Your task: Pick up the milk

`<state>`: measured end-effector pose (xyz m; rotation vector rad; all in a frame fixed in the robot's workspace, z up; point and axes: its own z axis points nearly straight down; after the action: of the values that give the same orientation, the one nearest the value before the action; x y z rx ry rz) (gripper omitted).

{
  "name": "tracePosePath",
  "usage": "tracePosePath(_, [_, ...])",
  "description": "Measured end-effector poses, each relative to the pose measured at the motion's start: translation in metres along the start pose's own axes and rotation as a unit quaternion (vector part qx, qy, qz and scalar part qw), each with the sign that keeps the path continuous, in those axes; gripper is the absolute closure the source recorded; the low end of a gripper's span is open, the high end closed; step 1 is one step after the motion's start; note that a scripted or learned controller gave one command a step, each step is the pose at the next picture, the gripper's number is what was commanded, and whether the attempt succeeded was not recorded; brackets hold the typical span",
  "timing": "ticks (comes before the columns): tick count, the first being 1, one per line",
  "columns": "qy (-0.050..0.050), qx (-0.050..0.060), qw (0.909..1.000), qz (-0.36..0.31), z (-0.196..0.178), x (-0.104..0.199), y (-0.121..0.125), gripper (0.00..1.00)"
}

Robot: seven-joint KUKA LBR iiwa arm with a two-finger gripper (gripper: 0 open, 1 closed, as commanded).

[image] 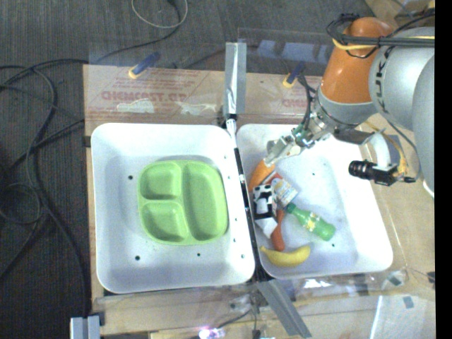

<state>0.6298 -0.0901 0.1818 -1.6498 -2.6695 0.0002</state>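
Reaching in from the right, the grey arm with its orange band (351, 58) is holding its two-finger gripper (282, 147) over the upper part of the right-hand shallow white bin (367, 242). Its jaws are standing apart with nothing between them. The small black-and-white milk carton (263, 198) is lying below the gripper, near the bin's left wall, clear of the fingers. An orange carrot (260, 171) is touching its upper edge. A green plastic bottle (311, 221) and a yellow banana (285, 256) are lying nearby. A green three-compartment tray (183, 201) is sitting in the left-hand white bin (113, 260).
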Motion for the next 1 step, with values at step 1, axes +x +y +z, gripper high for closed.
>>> tracePosePath(1, [0.0,0.001,0.9863,0.165,0.0008,0.0593,0.0369,1.0])
